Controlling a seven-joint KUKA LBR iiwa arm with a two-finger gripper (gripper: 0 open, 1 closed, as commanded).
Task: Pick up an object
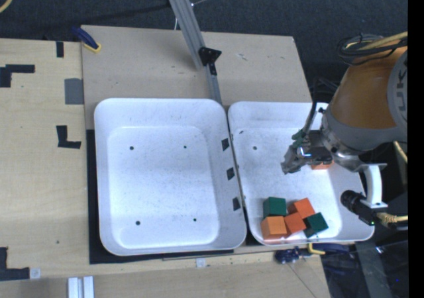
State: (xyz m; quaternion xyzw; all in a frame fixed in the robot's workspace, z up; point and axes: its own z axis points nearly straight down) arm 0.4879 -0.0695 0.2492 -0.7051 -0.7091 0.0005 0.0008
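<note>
Orange and green blocks [289,217] near, below the pincer [296,159].

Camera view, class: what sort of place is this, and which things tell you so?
Probably a robotics lab bench for grasping trials: a robot arm over two white bins, small coloured blocks for picking, black tape marks on the board.

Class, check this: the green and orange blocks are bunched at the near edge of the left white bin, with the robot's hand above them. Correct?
Not quite. The camera view shows the green and orange blocks in the right shallow white bin, not the left. They do lie bunched at its near edge, with the hand above them.
</note>
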